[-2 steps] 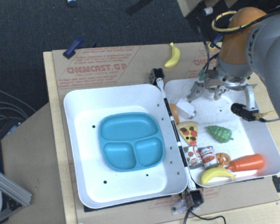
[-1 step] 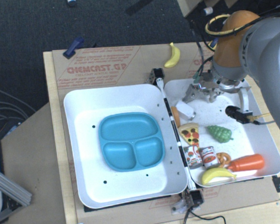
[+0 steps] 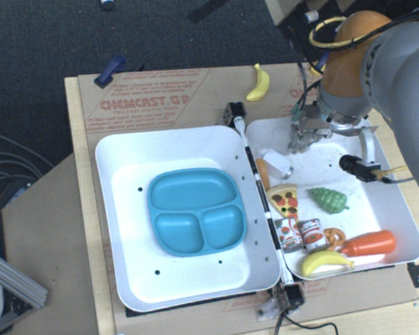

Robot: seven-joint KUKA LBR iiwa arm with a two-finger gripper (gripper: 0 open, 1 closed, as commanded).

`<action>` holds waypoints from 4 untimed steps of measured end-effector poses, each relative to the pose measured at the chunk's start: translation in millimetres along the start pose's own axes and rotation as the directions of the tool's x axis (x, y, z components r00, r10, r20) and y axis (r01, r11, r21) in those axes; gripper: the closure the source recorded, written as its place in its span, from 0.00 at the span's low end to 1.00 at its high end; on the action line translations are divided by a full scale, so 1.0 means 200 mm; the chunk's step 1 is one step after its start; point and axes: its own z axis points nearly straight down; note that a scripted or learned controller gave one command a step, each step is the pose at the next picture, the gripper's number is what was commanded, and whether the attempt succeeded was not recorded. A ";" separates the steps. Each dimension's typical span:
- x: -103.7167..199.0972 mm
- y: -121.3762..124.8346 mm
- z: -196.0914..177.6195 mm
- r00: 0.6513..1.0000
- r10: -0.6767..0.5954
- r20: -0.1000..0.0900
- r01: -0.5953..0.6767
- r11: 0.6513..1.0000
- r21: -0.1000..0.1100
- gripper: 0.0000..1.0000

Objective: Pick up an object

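Dark carpet behind, cables at left; counter [image 3: 153, 102] covered with printed cardboard. Right bin [image 3: 399, 208] holding the candidate objects: pizza slice [image 3: 284, 199], green ridged piece [image 3: 329, 199], small can [image 3: 311, 234], pretzel [image 3: 334, 237], orange carrot-like piece [image 3: 367, 243], yellow banana [image 3: 326, 262] at near edge — none lifted. Jaws [image 3: 305, 134] low over bin's far corner, above a white object [image 3: 278, 163]; state of jaws not discernible. Left bin [image 3: 122, 163] carrying a blue divided tray [image 3: 196, 210]. Second banana [image 3: 257, 84] lying on cardboard beyond the bins.
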 end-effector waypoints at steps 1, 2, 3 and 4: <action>0.09 -0.18 -0.69 1.000 0.000 0.000 0.000 1.000 -0.002 1.00; 0.09 -0.18 -0.69 1.000 0.001 -0.001 -0.001 1.000 0.000 0.00; 0.08 -0.12 -0.08 1.000 0.003 0.001 -0.003 1.000 -0.008 0.00; -0.05 0.00 0.05 1.000 0.002 0.000 -0.002 1.000 -0.002 0.00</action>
